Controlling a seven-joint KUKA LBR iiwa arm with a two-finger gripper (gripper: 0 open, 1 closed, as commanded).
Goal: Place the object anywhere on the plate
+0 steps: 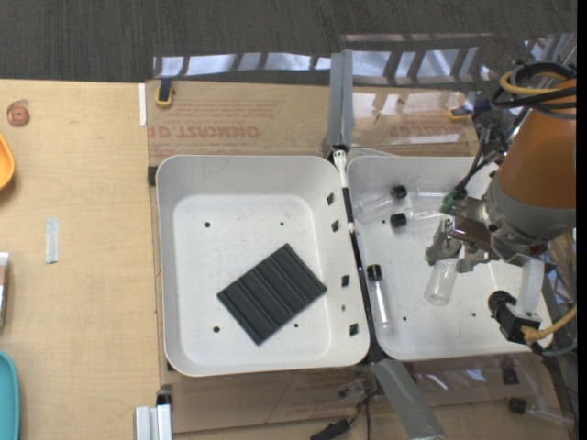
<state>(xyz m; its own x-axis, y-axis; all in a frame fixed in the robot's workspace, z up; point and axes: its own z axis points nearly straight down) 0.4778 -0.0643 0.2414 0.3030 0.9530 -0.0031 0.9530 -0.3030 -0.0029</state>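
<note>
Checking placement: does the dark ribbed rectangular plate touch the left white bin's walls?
Apart. Camera view shows white floor all around the plate inside the bin.

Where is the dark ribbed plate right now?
The dark ribbed plate lies flat and turned at a slant in the left bin, toward its front, across the divider from the clear tubes in the right bin.
</note>
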